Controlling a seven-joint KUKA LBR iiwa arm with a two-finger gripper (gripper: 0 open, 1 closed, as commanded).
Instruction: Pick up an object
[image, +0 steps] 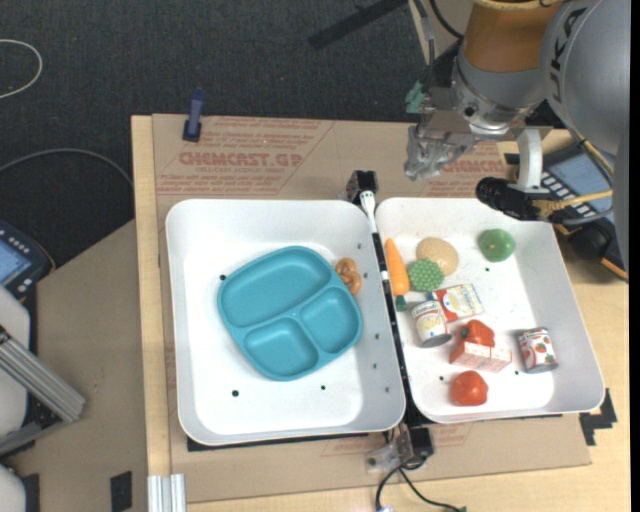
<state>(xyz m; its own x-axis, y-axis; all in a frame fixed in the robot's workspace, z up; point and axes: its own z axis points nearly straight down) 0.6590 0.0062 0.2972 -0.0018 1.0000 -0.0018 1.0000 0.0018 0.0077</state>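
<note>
Going for the green ball (495, 243), sitting alone near the right bin's (575, 330) far corner. Probably light, hard, a bit slippery (round, so could roll); best pinched across the middle. Gripper (432, 160) above the bin's back edge, nothing held, can't tell how wide open.

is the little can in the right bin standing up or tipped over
Tipped over. The can lies on its side on the right bin floor, its label facing up and one round end showing, next to the small carton.

Grey arm (600, 60), orange wrist band (505, 35)
</note>
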